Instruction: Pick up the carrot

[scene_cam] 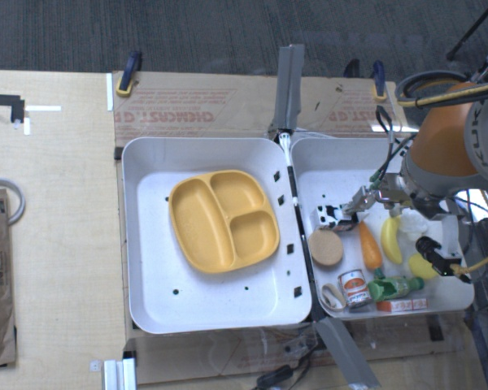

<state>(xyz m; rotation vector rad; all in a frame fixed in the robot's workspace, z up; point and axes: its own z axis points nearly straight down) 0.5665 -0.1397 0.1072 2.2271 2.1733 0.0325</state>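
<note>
The carrot is seen lying in the right bin, towards its middle, with its length running roughly from the far side to the near side of the bin. It is flanked by a round tan disc on one side and a banana on the other, both just beside it; whether either touches it cannot be told. A small can and a green bottle are found nearer the front rim.

The gripper is positioned over the same bin, near the far end of the carrot and beside a small black-and-white toy. It is not placed around the carrot, and nothing is seen held in it. Whether it is spread or closed cannot be told from this slanted view.

In the left bin a yellow divided plate is seen, well apart from the work.

The task is judged to be at the approach stage: the arm is brought to the correct bin and close to the target, but no grasp is made and no lift is begun. What is left is judged to be alignment over the carrot's body, descent, closing and raising. Care is likely needed because of the closely packed neighbours.
</note>
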